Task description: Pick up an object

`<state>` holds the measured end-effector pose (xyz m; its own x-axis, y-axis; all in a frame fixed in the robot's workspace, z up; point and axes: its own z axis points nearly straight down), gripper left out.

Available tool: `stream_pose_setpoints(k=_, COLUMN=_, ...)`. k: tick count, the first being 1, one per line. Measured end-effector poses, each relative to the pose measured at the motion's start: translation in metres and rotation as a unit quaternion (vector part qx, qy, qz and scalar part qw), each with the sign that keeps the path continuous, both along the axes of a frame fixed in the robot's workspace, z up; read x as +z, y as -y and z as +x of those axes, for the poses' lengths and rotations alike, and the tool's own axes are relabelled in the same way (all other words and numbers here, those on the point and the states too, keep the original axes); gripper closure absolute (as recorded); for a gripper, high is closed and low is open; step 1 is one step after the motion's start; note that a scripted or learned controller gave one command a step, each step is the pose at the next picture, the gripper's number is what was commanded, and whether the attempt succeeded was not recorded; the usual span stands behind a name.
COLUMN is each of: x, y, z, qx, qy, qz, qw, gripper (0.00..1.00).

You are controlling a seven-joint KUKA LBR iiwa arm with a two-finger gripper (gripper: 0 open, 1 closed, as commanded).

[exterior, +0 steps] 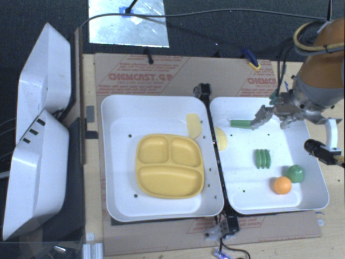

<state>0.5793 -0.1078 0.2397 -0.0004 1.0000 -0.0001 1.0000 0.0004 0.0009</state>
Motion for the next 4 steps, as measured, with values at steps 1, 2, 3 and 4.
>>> stream_pose_setpoints(k=1, x=0.011, y=0.0, z=0.0, qx=0.0, qy=0.001, qz=-0.0001, qw=1.0, gripper=1.0)
stream_pose_setpoints(k=2, x=-0.029, y=0.018, z=-0.053, qx=-0.002, qy=-0.002, qz=0.0003, qw=1.0, gripper=1.0)
stream_pose_setpoints(k=3, x=0.022, y=-0.071, z=0.019, qx=0.004, qy=0.003, qz=0.0007, qw=1.0, gripper=1.0)
stream_pose_setpoints(k=4, x=0.026, y=-0.114, z=0.068, qx=0.002, qy=0.0, qz=0.0006, qw=1.0, gripper=1.0)
